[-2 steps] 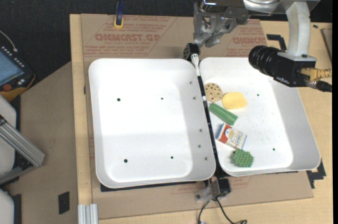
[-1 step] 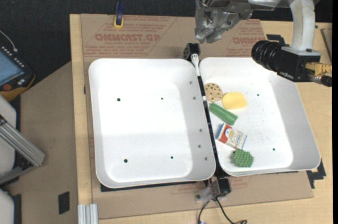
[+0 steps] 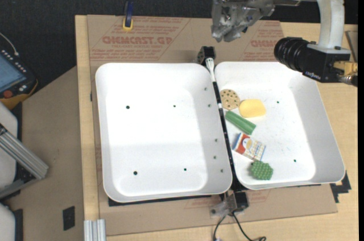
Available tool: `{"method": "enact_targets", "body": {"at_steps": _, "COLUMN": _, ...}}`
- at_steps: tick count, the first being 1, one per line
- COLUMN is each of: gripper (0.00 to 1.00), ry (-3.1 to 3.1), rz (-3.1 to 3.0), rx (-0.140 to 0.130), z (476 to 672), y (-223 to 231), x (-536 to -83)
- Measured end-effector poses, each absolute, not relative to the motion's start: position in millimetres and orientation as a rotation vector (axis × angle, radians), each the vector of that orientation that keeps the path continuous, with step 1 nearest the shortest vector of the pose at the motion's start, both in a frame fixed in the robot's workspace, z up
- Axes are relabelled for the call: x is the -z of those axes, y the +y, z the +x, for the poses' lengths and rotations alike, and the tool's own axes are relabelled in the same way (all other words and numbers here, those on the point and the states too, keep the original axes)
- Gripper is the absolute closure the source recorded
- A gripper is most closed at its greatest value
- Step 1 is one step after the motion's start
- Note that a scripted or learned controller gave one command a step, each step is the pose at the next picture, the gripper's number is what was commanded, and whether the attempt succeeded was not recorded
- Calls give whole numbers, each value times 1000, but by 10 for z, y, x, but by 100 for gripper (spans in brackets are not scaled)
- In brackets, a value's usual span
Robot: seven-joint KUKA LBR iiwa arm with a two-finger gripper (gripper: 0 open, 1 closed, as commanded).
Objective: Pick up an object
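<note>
Right bin (image 3: pixel 307 120), left side: round cookie (image 3: pixel 229 98), yellow piece (image 3: pixel 252 108), green stick (image 3: pixel 240 121), small carton (image 3: pixel 249 146), green knobbly block (image 3: pixel 261 170); gripper (image 3: pixel 230 29) above far rim, jaws' state cannot be told.

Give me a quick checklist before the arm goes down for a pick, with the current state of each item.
1. Objects within the right bin: ok, five lie clustered along its left side.
2. Gripper clear of the bins: ok, it is raised above the back edge.
3. Gripper over a target: not ok, the cookie and yellow piece lie nearer the camera.
4. Finger opening: cannot tell.
5. Room around targets: not ok, the green stick, small carton and green studded block lie tight together near the divider.
</note>
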State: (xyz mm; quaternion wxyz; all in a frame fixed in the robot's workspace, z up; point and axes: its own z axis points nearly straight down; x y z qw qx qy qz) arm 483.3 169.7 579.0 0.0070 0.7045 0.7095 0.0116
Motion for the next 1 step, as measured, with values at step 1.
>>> {"method": "enact_targets", "body": {"at_steps": 1, "gripper": 100, "ry": 2219, "rz": 2202, "rx": -41, "z": 4837, "y": 1701, "x": -5895}}
